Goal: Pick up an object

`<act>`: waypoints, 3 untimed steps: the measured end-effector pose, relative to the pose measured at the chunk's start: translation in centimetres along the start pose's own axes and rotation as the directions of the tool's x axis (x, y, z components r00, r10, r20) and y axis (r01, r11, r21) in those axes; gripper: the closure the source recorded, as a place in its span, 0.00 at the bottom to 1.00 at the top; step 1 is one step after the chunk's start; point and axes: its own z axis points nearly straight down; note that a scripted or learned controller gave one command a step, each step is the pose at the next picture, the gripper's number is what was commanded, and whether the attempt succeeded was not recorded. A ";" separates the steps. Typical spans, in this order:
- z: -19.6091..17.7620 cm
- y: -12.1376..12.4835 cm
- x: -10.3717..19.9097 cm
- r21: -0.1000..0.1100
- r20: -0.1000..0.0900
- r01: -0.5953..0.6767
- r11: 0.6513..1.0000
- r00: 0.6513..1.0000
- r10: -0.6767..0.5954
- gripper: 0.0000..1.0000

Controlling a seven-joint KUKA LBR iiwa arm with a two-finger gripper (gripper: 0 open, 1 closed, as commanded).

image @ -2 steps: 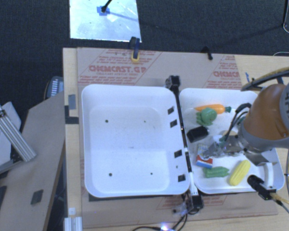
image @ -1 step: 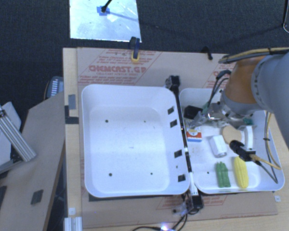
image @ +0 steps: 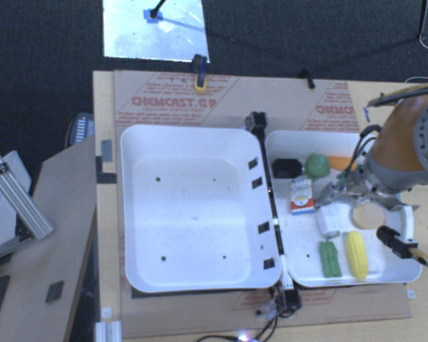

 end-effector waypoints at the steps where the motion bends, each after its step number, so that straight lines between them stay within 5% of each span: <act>1: 0.1 -1.0 -4.4 0.001 -0.002 0.002 1.000 1.000 -0.002 0.00; 2: -1.0 -0.8 -4.1 -0.002 -0.002 0.006 1.000 1.000 -0.006 1.00; 3: -8.8 3.5 -1.0 -0.008 -0.002 0.013 1.000 1.000 -0.013 1.00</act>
